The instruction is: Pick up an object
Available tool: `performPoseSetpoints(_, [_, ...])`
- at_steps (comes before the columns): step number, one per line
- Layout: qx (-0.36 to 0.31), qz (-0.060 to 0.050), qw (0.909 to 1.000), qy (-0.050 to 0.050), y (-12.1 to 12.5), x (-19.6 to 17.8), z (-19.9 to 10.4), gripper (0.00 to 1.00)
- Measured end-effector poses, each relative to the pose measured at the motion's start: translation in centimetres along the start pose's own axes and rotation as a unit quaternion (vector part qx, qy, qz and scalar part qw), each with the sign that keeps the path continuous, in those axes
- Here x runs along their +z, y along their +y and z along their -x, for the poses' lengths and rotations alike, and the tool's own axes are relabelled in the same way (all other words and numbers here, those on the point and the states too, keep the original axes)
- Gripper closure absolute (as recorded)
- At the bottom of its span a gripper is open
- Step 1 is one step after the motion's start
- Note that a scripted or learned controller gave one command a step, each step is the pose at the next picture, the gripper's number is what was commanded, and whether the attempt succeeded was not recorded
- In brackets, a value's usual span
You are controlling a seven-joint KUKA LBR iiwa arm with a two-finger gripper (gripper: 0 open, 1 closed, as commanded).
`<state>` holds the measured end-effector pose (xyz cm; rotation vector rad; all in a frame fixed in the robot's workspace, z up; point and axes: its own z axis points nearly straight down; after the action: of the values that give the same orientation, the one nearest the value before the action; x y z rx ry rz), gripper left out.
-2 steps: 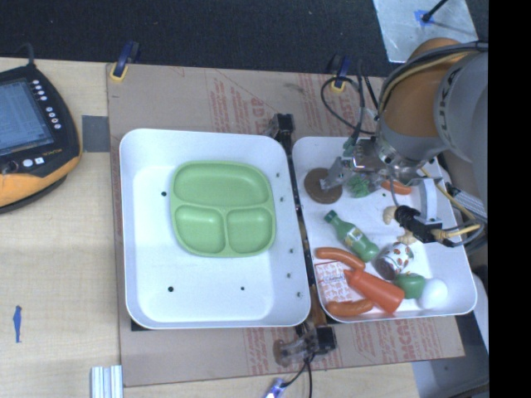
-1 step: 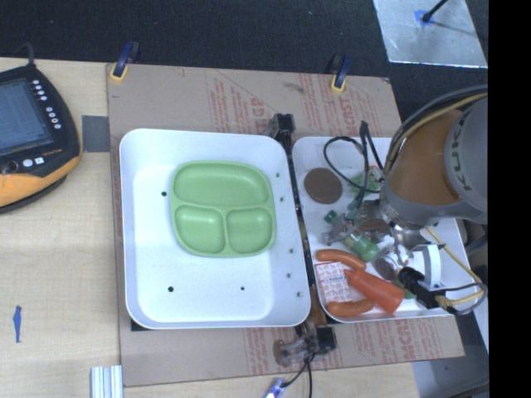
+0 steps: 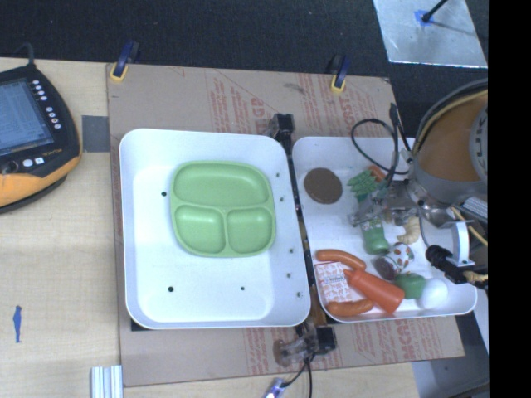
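Note:
The right bin holds several toy foods. A brown round patty lies at its back left and a green leafy piece beside it. In the middle is a small green block. At the front are an orange carrot, a red sausage, a red-and-white packet and a white egg. My gripper hangs low over the bin's middle, just above the green block and right of the patty. The grey arm comes in from the right. Nothing shows held in the gripper.
The left bin holds a green divided plate. A control pendant lies on the bench at far left. Black cables loop over the right bin's back edge. Clamps join the bins.

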<state>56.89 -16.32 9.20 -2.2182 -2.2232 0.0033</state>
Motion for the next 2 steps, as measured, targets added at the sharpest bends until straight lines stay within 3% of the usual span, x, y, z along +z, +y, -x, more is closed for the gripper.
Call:
performPoseSetpoints(1, [-0.001,-0.001,1.0,0.0,-5.1,0.1,2.0,0.0])
performPoseSetpoints(2, [-0.002,0.0,1.0,0.004,3.4,0.0,2.7,0.0])
